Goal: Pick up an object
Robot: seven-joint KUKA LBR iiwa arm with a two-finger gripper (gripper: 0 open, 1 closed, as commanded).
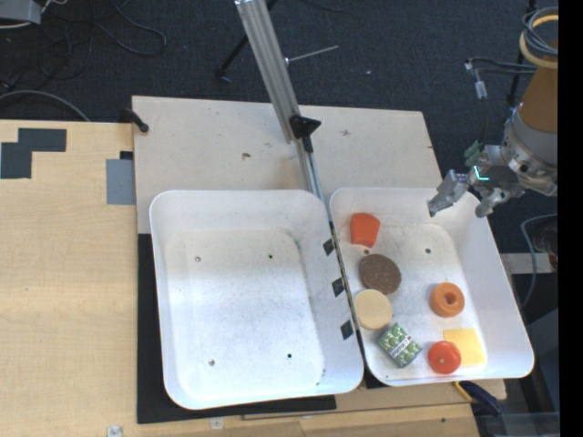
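Camera view, looking down at a slant on worktop (228, 139) with two white bins. Noted hand (466, 194) poised above upper right corner of right bin (496, 271), reaching in from the right; two fingers (444, 197) spread apart, nothing between them, so released and carrying nothing.

Left bin (237, 289) carried no objects. All candidates lay in right bin: orange cup (364, 229) near upper left, brown disc (379, 273) just below it, tan disc (373, 309) touching brown disc's lower edge, green patterned block (399, 344) beside tan disc toward lower edge, orange ring (446, 299) mid right, red ball (444, 358) and yellow block (465, 344) touching in lower right corner.

Key relation: every object sat down-left of hand in frame, none directly beneath. Judged nearest: orange cup, to the left and slightly lower; orange ring next, below. Cup appeared upright, no clear long axis; green patterned block lay tilted diagonally.

Pick not yet begun, by the look of it. Next move likely to need a shift left and inward before descent. Risk judged: discs flat and touching, poor grip; ball and yellow block crowded against bin wall.
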